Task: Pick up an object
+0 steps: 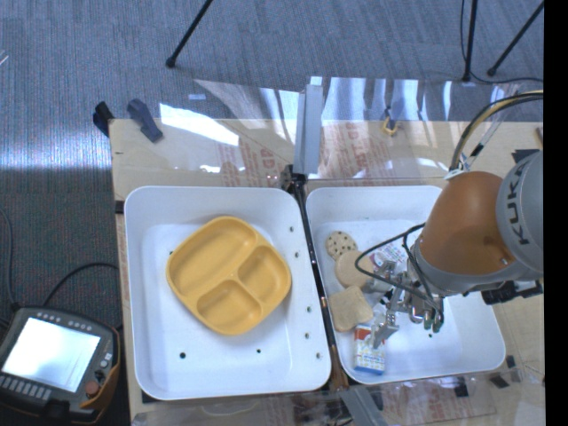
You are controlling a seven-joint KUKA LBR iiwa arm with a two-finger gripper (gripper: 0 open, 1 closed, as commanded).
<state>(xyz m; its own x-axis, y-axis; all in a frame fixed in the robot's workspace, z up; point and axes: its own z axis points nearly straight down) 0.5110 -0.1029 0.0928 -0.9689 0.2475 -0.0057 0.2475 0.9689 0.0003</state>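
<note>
Yellow tray [229,275] in a white bin [146,238], tan speckled cookie [340,243], pale beige bread [350,307], blue-white-red carton [370,352], arm [466,224] orange and grey, carpet [89,51] blue-grey.

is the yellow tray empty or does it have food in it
Empty. The yellow tray lies flat in the left bin, and all three of its compartments show bare yellow. The cookie and other food lie in the right bin.

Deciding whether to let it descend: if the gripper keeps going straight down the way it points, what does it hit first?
Probably the small carton lying in the right bin, directly under the gripper; depth is hard to judge from this slant.
</note>
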